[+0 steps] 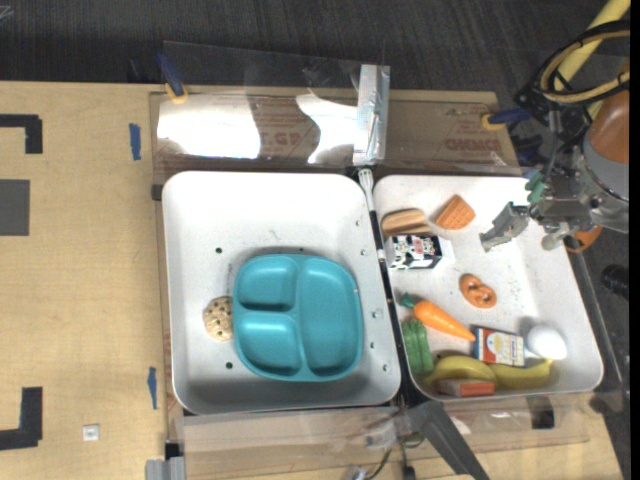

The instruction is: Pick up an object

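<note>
Gripper (528, 226) hangs over right bin (585, 298), near its far right corner, fingers spread apart w/ nothing between them. In right bin: bread slice (404, 220) & orange wedge (455, 212) at far edge, black-white carton (414, 252) by left wall, pretzel (477, 289) mid-bin, carrot (441, 318), green veg (417, 348), juice box (497, 346), white egg (546, 344), banana (490, 371) along near edge. Left bin (200, 208) carries teal divided plate (298, 315) & cookie (218, 318) just beside plate's left side.
</note>
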`<state>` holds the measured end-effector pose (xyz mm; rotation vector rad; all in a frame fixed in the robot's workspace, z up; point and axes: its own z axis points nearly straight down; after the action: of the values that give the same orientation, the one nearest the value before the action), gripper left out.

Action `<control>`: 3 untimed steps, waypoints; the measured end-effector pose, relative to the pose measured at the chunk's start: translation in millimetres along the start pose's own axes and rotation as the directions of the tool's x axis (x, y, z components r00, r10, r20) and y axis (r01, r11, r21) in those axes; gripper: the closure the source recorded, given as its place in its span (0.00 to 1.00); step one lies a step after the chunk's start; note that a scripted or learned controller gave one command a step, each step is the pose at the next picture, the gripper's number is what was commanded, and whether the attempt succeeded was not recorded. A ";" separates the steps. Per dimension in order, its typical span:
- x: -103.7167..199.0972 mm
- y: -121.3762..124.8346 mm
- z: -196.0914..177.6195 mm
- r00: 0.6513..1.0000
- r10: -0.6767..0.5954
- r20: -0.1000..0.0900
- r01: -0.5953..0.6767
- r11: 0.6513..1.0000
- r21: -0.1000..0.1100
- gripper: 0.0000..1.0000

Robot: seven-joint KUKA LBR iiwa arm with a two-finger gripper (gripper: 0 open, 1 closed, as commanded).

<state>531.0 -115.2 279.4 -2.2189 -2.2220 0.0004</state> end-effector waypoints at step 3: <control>3.4 -26.0 171.4 1.000 -0.016 0.002 0.016 1.000 -0.007 1.00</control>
<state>504.8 -111.7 107.9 -2.2055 -2.2449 -0.0051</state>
